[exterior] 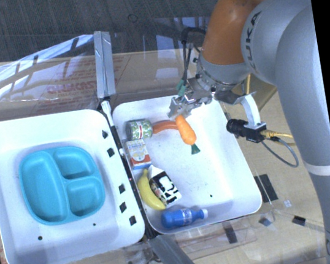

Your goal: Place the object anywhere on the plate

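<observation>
— Near the far edge of the right bin [241, 175], what do we see?

— We see the carrot [185, 129] lying there, its long axis running from the far edge toward the near one, orange top just under the gripper [186, 101] and dark tip pointing at the near edge.

— Is it gripped?

— We cannot tell; the fingers blur into the wrist, so apart or together is unclear to us.

— And the plate [61, 183]?

— Blue, with compartments, in the left bin [15, 242], well apart from the carrot.

— Anything else?

— Along the right bin's left edge we make out a green can [139, 129], a small carton [138, 152], a banana [148, 192], a black-and-white box [166, 188] and, at the near edge, a blue bottle [181, 217]. Their labels are too small for us to read. Part of "KUKA" shows on the arm [282, 47].
</observation>
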Controlling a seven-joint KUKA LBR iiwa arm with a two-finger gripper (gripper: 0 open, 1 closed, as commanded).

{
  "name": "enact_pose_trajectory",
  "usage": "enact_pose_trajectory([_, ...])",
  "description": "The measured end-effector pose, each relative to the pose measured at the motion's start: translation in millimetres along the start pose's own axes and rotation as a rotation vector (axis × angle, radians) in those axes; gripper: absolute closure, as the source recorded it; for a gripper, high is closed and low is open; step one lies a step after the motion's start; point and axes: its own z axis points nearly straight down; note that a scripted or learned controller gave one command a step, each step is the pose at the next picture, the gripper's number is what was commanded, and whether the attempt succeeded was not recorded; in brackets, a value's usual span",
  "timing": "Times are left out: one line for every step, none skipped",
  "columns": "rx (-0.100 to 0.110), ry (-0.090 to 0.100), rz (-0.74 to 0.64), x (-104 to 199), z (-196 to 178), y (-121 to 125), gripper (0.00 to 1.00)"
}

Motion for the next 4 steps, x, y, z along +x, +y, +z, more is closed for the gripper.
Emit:
enact_pose_trajectory([-0.001,-0.001,-0.25,77.4,-21.1,25.3,1.0])
enact_pose_trajectory([0.005,0.0,0.03,165.2,-0.6,-5.4,1.0])
enact_pose_trajectory([0.002,-0.001,0.002,232.3,28.6,-11.5,1.0])
enact_pose_trajectory([0.002,-0.001,0.003,231.8,28.4,-11.4,0.0])
